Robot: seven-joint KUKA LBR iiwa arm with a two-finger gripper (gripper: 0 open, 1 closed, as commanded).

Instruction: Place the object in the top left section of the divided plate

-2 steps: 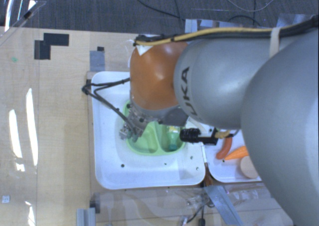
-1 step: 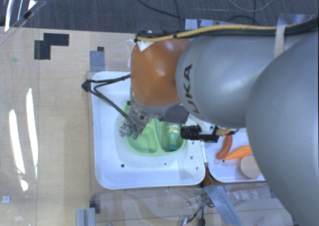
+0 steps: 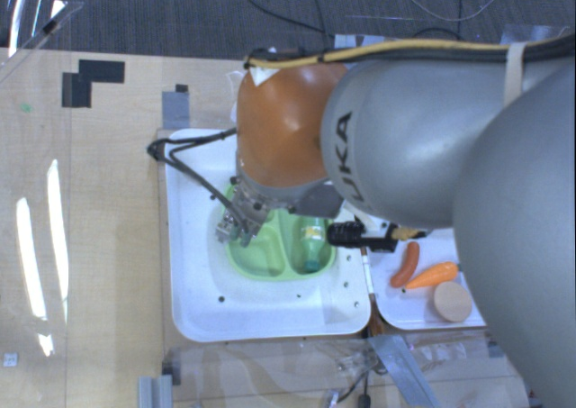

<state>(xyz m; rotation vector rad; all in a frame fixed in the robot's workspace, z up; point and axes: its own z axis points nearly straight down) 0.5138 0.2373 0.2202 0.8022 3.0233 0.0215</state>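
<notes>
The hand (image 3: 236, 226) hangs low over the left rim of the green divided plate (image 3: 270, 258), which sits in the left bin (image 3: 193, 217) so its sections face up for loading. Whether the hand carries anything, I cannot tell; its tip is small and blurred. A pale green object (image 3: 312, 237) lies in the plate just right of the hand. A sausage (image 3: 406, 264), carrot (image 3: 430, 275) and round bun (image 3: 452, 302) wait farther right.

Colours observed, taken from the green divided plate (image 3: 270, 258).
Plate sits in a white bin (image 3: 193, 253); right of it, a red sausage (image 3: 406, 264), orange carrot (image 3: 433, 275), and tan disc (image 3: 452, 302).
</notes>
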